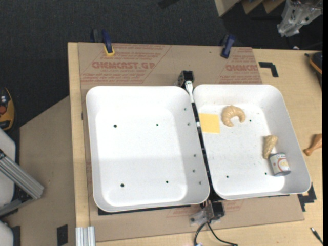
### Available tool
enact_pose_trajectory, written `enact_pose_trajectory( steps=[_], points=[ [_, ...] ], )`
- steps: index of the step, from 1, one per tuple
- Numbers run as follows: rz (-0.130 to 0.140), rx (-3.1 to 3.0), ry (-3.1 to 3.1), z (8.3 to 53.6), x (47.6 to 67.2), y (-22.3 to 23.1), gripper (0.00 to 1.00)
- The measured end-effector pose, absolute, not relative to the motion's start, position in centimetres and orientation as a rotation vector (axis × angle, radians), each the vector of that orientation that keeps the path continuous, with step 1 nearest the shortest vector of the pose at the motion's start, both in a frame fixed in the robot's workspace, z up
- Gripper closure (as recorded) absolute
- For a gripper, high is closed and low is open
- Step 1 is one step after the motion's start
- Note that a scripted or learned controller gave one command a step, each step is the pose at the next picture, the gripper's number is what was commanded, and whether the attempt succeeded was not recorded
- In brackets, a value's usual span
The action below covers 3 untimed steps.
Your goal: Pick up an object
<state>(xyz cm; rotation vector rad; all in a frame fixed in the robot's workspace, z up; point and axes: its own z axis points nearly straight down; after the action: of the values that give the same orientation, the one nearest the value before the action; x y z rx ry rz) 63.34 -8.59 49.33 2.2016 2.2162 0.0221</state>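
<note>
two shallow white bins are seen side by side on a brown board (154, 60) printed with red lettering. the board is held at its far edge by two blue clamps (107, 41).

left bin (102, 188): only small dark dots are noted on its floor.

right bin (277, 99): four things are found inside.
- a croissant-shaped pastry (233, 115) is laid in the far half, curled with its open side toward the near edge.
- a flat yellow square (209, 123) is placed just beside the pastry, close to the wall shared with the left bin.
- a tan lumpy piece (270, 146) is set near the right wall, well apart from the pastry.
- a small can (280, 164) is tipped on its side, touching or almost touching the near end of the tan piece.

the gripper (297, 17) is glimpsed as pale metal at the top right corner, over the dark floor and well apart from both bins. whether the pincer is released or clenched cannot be told. nothing is seen held in it.

a black cable (205, 232) is noted at the near edge, between the bins.
</note>
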Motion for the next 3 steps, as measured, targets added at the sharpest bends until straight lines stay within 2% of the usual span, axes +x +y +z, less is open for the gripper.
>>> enact_pose_trajectory(
  steps=[1,2,3],
  points=[
    [0.012,2.212,2.218,54.0,59.6,-7.1,1.0],
    [-0.015,2.223,2.239,41.6,54.6,-0.3,1.0],
    [-0.014,2.223,2.234,31.8,52.9,4.0,1.0]
  ],
)
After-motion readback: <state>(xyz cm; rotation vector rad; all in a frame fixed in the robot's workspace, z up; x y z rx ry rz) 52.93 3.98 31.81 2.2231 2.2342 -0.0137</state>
